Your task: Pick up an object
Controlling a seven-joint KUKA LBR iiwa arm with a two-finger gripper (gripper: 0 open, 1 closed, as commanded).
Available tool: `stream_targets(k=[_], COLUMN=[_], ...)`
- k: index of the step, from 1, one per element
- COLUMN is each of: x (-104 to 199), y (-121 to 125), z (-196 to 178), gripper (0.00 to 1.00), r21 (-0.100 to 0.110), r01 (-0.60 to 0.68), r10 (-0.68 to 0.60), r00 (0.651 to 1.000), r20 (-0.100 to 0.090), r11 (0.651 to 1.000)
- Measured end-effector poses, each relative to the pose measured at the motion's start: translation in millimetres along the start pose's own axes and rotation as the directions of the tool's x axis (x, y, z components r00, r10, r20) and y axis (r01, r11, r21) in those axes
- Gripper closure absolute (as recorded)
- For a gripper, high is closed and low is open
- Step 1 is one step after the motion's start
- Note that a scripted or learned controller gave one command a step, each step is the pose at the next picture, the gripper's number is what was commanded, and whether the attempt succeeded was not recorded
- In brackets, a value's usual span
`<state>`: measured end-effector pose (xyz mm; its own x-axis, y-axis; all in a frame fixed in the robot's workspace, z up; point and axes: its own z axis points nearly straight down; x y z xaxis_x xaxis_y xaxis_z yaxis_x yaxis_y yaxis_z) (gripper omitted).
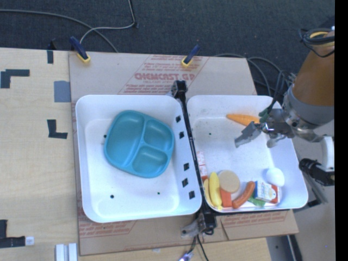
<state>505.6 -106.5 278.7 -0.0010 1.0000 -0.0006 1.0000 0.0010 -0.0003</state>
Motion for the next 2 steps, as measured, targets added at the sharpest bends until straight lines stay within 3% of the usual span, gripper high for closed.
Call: stream_targets(k=[1,2], x=[-9.2,-65.8], y=[40.7,90.5], z=[171.0,191.6], gripper=[0.00,0.00], r21=[0.007,-0.005], r01=[-0.001,0.000], r10=[0.001,0.000], r00=[1.000,1.000], r20=[-0.002,0.002], r11=[1.000,1.000])
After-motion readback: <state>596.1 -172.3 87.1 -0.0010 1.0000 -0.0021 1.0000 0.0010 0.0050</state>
